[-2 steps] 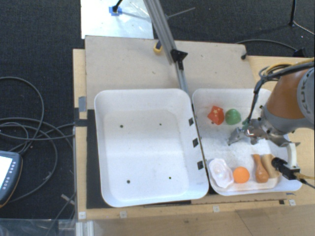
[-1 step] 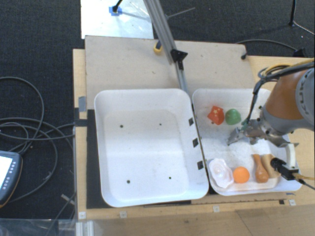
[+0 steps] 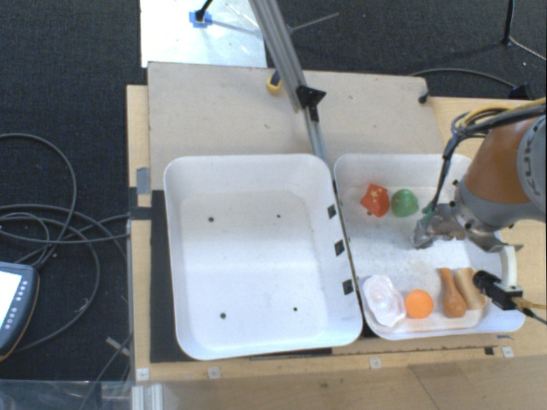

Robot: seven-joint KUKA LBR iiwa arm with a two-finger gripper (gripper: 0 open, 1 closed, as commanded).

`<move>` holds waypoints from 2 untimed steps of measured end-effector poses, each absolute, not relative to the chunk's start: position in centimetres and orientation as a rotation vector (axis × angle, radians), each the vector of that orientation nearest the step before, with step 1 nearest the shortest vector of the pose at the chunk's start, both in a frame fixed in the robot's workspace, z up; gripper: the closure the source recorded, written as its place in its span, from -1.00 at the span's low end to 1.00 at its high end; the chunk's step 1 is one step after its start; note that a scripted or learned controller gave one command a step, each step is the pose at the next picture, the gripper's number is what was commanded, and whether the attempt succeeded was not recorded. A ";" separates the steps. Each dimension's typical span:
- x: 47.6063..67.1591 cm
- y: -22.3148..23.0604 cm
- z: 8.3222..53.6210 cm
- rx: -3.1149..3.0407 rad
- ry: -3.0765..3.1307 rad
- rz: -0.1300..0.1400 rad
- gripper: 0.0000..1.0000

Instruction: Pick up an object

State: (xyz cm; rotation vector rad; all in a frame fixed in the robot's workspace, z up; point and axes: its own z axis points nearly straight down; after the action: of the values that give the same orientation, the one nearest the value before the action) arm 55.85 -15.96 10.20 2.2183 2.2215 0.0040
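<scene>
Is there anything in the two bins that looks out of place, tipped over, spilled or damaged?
Nothing stands out. The red object, green ball, orange ball, clear white piece and orange-and-tan sticks all lie inside the right bin, none spilled. The gripper hangs beside the green ball.

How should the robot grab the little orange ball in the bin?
Probably from straight above, fingers closing across the middle of the orange ball, its widest part. It is round, so any angle grips alike, but the clear plastic piece sits close on one side and the brown stick-shaped toy on the other, so the fingers fit best in the other direction.
</scene>
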 end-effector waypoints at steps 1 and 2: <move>56.5 -15.0 15.7 2.210 2.224 0.006 1.00; 57.1 -14.3 20.5 2.210 2.225 0.006 1.00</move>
State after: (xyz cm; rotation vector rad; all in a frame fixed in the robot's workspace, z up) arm 57.07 -14.25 20.50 2.2100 2.2245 0.0059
